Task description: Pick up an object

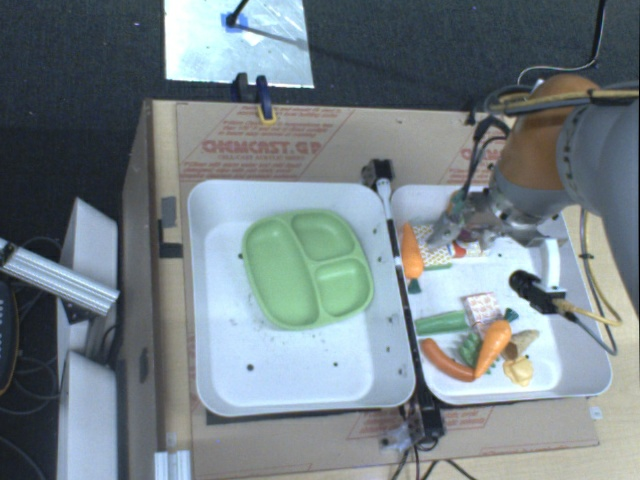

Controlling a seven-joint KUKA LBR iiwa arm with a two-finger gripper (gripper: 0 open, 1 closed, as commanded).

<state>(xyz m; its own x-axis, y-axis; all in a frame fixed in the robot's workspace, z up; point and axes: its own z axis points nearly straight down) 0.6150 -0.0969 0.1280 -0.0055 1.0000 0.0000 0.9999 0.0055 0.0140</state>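
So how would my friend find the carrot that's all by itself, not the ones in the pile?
Look at the right white bin, the one the grey arm reaches into. Along its left wall, beside the divider between the bins, lies an orange carrot pointing up and down in the picture. Unlike the other carrot in the toy food heap at the bin's near end, this one lies apart, just left of the gripper.

Dark carpet [60, 68], foil sheet [238, 26], cardboard bench top [300, 143]
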